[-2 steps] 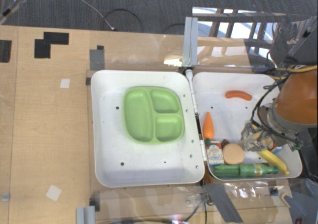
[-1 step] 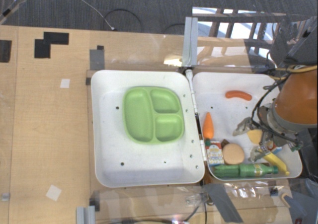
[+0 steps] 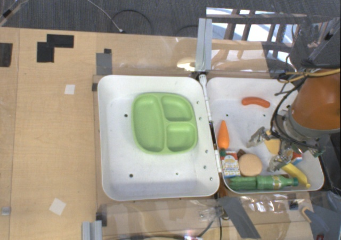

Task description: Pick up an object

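My gripper [image 3: 270, 149] hangs low over the right bin [image 3: 234, 92], near its right side, under the orange band of the arm. Its two metal fingers [image 3: 257, 137] stand open and spread. A small pale yellow piece [image 3: 273, 145] lies between them, and I cannot tell whether they touch it. Close by lie a round tan bun [image 3: 250, 165], a yellow banana [image 3: 296, 173] and a green bottle [image 3: 264, 182] along the bin's front wall. The arm hides the bin's right edge.
An orange carrot [image 3: 223, 134] and a small labelled jar [image 3: 229, 164] lie by the right bin's left wall. An orange sausage [image 3: 256, 102] lies further back. The left bin [image 3: 114, 127] holds a green divided plate [image 3: 163, 122].
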Robot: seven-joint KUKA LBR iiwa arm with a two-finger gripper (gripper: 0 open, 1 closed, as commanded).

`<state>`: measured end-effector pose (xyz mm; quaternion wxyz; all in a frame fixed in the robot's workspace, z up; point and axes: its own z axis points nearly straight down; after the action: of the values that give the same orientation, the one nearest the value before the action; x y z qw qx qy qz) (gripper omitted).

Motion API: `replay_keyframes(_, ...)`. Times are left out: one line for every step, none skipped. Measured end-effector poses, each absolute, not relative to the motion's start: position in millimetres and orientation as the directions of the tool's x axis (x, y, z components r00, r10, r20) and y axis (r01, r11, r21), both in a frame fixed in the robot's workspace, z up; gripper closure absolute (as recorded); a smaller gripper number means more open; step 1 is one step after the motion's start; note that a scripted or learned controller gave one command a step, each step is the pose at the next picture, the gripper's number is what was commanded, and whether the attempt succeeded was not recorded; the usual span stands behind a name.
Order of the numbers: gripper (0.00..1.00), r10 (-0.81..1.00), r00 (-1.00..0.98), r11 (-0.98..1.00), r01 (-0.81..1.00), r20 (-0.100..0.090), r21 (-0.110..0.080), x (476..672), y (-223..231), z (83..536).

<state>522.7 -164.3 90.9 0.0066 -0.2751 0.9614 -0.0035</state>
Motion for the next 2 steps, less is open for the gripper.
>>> replay_keyframes(0.0,-0.614,-0.789,0.789,-0.614,-0.016,-0.017,507.8,-164.7,91.3)
replay_keyframes(0.0,-0.528,-0.849,0.849,-0.528,-0.014,-0.012,525.3,-142.4,91.2)
